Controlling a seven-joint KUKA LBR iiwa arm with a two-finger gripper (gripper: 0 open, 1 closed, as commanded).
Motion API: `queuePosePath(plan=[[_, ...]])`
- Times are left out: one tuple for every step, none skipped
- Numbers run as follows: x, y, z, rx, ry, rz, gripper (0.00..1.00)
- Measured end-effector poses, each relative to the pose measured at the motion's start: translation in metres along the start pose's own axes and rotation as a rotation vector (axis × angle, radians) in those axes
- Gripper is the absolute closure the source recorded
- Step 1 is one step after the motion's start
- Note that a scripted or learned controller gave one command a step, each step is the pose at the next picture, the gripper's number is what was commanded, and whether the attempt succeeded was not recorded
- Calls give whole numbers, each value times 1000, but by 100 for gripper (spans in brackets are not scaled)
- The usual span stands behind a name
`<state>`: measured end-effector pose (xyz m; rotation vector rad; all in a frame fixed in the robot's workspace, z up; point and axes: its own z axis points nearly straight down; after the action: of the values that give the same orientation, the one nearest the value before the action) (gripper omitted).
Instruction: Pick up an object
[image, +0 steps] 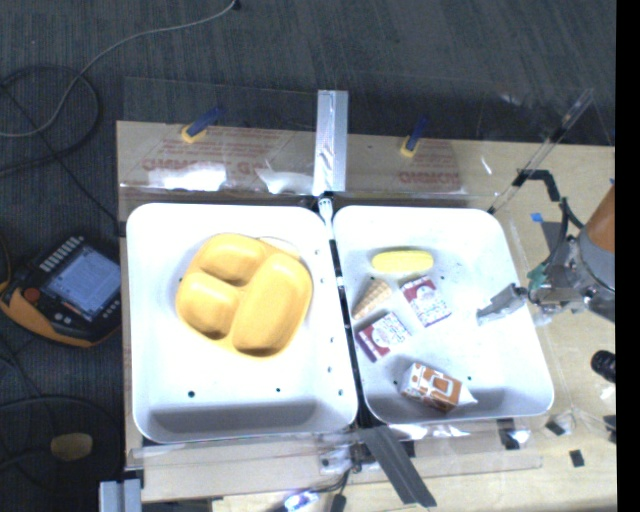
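Bins sit side by side on the worktop (590, 440), and we see them from above at a slant. In the left bin (150, 400), a large yellow lumpy object (243, 293) fills the upper middle. In the right bin (515, 385), a yellow oblong piece (402, 262) lies near the top, with a waffle cone (372, 294) just below and left of it. A small white and dark red packet (425, 301) lies just right of the cone, and another packet (382, 333) lies below the cone. An orange and white carton (432, 387) lies apart from these, near the bottom wall.

We see the gripper (497, 307) at the right rim of the right bin, reaching in from the right of the frame, well apart from every item. We cannot tell whether its jaws are apart or together, and nothing shows between them.

At the far left, on the dark floor, lies a handheld pendant (62, 290).
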<state>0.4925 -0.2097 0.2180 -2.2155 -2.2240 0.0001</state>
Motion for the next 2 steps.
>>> queuePosePath(plan=[[49,49,81,2,0,-115,0],[61,93,128,-10,-5,-91,0]])
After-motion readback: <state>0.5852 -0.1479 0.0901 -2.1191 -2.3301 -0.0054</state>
